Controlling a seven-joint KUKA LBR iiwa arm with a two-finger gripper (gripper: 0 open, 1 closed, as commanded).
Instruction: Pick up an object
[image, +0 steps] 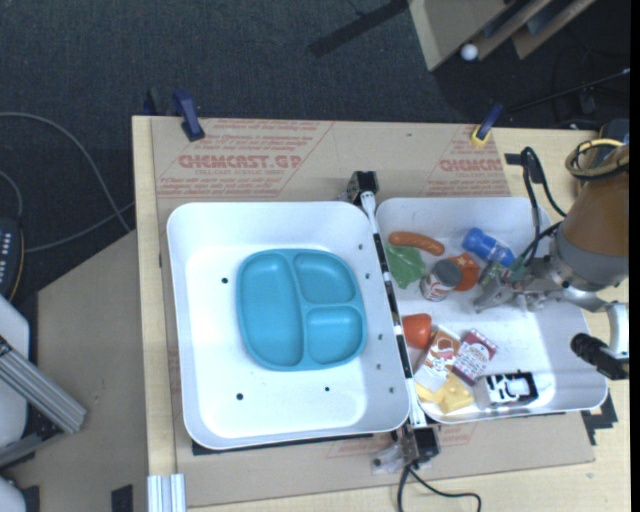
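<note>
My gripper (497, 288) hangs low over the middle of the right bin (560, 345), its grey arm (597, 232) coming in from the right. Just left of the gripper lie a small can (436, 284) and a red-orange piece (464, 272). A blue cylinder (483, 244) sits just behind it. Further left are an orange sausage-shaped toy (415, 241) and a green piece (405, 266). Nearer the front lie a red piece (416, 328), two snack packets (473, 357), a yellow item (448, 397) and a black-and-white item (511, 387).
The left bin (200, 300) holds a blue divided plate (300, 307). A metal rail (385, 290) joins the two bins. Cables (530, 190) run along the arm at the back right. Cardboard (260, 155) covers the bench behind the bins.
</note>
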